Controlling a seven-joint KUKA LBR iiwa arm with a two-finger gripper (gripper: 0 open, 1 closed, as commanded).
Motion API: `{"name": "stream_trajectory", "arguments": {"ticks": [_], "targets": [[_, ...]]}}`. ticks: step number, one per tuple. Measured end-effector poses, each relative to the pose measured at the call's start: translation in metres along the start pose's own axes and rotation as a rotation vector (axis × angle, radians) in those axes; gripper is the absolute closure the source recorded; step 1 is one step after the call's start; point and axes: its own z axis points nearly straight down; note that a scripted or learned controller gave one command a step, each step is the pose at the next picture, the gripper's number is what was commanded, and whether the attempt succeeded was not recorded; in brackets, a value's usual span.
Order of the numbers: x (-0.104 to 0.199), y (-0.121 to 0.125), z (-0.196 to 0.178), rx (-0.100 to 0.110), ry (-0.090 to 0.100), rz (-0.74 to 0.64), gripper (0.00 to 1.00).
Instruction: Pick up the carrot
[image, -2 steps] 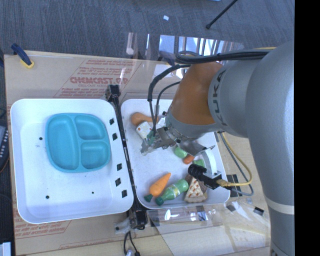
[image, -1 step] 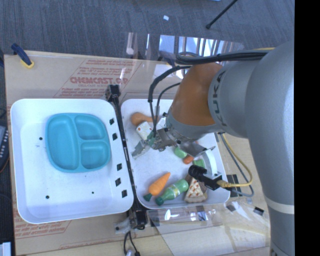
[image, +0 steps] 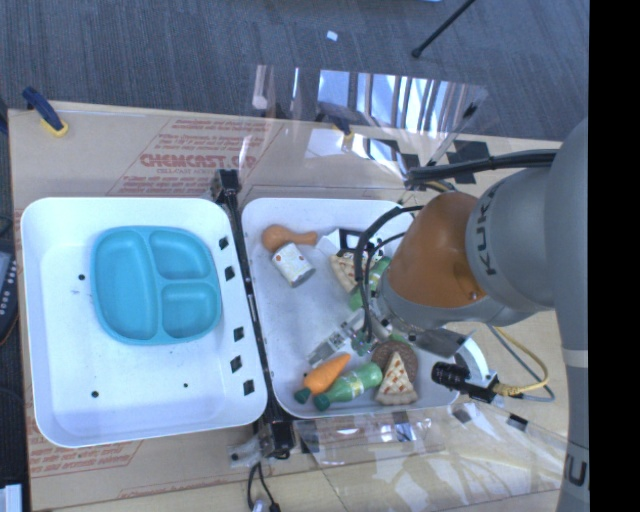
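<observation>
The orange carrot (image: 325, 375) lies near the front edge of the right bin (image: 268, 320), its tip pointing up and right. It rests against a green bottle (image: 351, 385). My gripper (image: 340, 342) hangs low in this bin, directly above and slightly behind the carrot. The orange wrist band (image: 435, 265) and grey arm (image: 530, 235) cover the bin's right part. Nothing can be seen held in the gripper.
In the right bin there are also a chicken drumstick (image: 286, 238), a white block (image: 292, 266), a pizza slice (image: 397, 378) and a brown piece (image: 383, 353). A second pizza slice (image: 345, 268) and a green item (image: 376, 270) sit by the wrist. The left bin (image: 50, 330) holds a blue divided plate (image: 156, 283).
</observation>
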Motion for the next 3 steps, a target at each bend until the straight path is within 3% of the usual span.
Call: {"name": "stream_trajectory", "arguments": {"ticks": [1, 2, 3], "targets": [[0.001, 0.002, -0.006, 0.005, 0.006, -0.013, 1.0], [0.057, 0.022, -0.09, -0.005, -0.004, 0.216, 1.0], [0.057, 0.022, -0.09, -0.003, -0.003, 0.216, 0.0]]}}
